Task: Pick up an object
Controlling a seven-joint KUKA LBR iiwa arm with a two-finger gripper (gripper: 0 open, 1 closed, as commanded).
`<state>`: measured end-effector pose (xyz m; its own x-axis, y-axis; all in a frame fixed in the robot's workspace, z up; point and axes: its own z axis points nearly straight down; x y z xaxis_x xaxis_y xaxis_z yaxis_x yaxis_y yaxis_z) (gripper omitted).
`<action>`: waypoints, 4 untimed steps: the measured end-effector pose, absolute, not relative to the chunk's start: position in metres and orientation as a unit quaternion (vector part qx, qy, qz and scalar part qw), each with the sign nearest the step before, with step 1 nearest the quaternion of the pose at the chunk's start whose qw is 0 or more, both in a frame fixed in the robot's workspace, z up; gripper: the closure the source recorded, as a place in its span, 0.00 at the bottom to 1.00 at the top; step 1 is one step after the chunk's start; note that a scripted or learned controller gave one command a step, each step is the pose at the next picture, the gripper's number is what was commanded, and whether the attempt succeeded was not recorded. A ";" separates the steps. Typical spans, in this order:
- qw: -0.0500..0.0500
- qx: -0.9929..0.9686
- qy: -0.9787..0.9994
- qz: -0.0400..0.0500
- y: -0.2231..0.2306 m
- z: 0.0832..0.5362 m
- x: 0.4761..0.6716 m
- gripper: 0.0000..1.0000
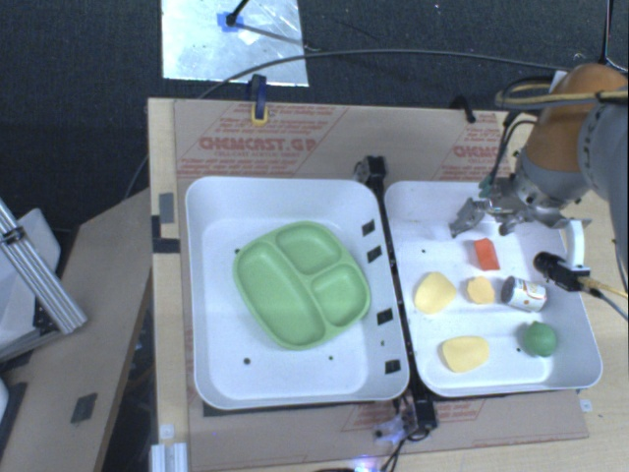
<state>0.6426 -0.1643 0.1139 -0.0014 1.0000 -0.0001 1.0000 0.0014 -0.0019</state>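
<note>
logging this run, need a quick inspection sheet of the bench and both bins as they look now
surface: bench bears two white bins side by side, left bin and right bin
job's things: right bin holds orange block, three yellow pieces, small can, green ball
clutter: green divided plate in left bin
grippers: gripper above right bin's far part, holding nothing
cables: black cable arcs behind bins
surroundings: foil sheet on dark floor

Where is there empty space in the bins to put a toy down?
Bare floor rings the green plate in the left bin. In the right bin, the strip beside the divider, left of the gripper, is free. Its middle is crowded: orange block, yellow pieces, green ball.
</note>
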 end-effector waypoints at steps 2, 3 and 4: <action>-0.002 -0.706 -0.708 -0.001 -0.164 0.097 0.645 1.00; -0.003 -0.705 -0.709 -0.002 -0.158 0.161 0.649 1.00; -0.004 -0.705 -0.709 -0.002 -0.159 0.216 0.651 1.00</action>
